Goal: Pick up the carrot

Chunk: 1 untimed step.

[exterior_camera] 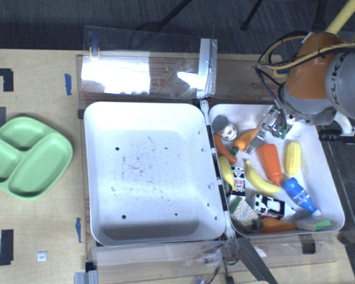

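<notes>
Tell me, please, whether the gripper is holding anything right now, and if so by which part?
Nothing is visibly held. The gripper hangs over the right bin, close to the carrot and a smaller orange piece, with no item seen in it.

Surface (35, 229): pale wood-look, matt, fine grain. Left bin (148, 158): white plastic, smooth, semi-gloss, faint scuffs/scratches on the floor, few dark dots. Right bin (325, 158): same white plastic. Clear sheet (142, 64) at 12 o'clock of left bin: transparent plastic, very glossy, strong glare; metal strip on its 3 o'clock edge. Green tray (26, 155): smooth plastic w/ soft sheen. Arm (346, 87): grey shell, smooth, satin; orange band (310, 70) glossy. Hand (271, 128): bare metal look, shiny. Carrot (271, 161): orange, smooth plastic-like, slight shine. Banana (260, 182), corn (293, 157): yellow, plastic-like, low gloss. Blue bottle (299, 195): glossy plastic.
</notes>
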Each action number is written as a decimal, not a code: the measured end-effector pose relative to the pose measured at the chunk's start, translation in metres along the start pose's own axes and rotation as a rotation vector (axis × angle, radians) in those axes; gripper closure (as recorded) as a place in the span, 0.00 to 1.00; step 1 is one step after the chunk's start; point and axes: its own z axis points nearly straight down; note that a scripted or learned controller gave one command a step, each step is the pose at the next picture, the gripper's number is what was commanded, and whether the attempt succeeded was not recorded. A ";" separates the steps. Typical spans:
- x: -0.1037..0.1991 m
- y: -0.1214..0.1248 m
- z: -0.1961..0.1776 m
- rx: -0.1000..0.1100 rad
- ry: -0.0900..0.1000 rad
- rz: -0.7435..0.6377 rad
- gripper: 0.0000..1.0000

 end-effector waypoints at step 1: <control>-0.002 0.001 -0.012 -0.004 -0.007 0.001 1.00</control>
